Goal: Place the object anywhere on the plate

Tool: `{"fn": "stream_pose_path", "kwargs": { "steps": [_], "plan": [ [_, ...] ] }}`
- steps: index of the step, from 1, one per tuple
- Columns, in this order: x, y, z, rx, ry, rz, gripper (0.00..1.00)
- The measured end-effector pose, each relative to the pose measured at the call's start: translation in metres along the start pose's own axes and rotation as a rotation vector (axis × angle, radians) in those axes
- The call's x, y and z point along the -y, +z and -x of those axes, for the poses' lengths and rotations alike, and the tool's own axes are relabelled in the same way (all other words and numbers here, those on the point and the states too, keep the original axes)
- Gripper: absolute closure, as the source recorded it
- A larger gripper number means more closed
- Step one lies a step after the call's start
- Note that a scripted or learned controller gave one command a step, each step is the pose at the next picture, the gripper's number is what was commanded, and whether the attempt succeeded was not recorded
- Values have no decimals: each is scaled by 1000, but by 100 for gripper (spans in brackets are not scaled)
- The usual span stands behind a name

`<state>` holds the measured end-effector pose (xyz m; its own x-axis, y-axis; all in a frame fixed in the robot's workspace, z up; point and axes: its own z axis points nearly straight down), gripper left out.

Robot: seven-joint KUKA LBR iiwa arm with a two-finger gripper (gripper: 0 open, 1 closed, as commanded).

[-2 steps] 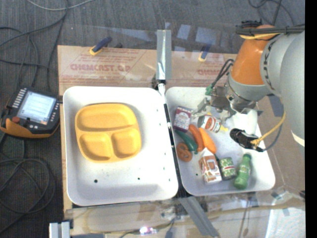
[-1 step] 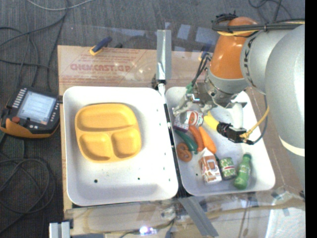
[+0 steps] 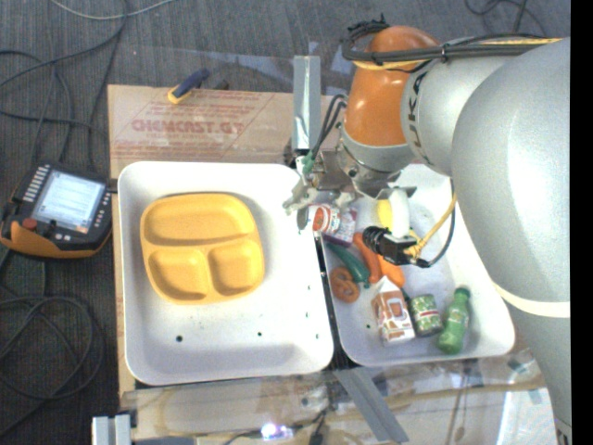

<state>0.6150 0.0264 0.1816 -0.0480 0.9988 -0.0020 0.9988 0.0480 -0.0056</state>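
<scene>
The gripper (image 3: 317,197) hangs over the seam between the two bins, at the far left corner of the right bin (image 3: 491,336), under the arm's orange band (image 3: 384,91). Whether it is wide, narrow or holding anything cannot be told from here, since the wrist hides the jaws. Just beneath and to the right lies a small red-and-white can (image 3: 326,219), which looks the likeliest object, though nothing shows it gripped. Nearer lie a carton (image 3: 393,315), a green bottle (image 3: 454,321) and a carrot-like piece (image 3: 378,260), all crowded together. The yellow plate (image 3: 202,246) sits in the left bin (image 3: 232,355), well apart to the left. To do this step well, the arm should make sure of its hold, lift clear of the bin walls, then travel left and release low over a plate compartment.
</scene>
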Motion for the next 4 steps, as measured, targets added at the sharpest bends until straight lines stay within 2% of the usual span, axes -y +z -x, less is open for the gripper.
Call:
{"fn": "stream_pose_path", "kwargs": {
  "steps": [1,2,3,4],
  "plan": [
    [27,0,-62,0,-19,-1,100],
    [22,20,-131,1,-165,-1,100],
    [22,20,-131,1,-165,-1,0],
    [28,-14,-103,3,-272,2,0]
  ]
}}
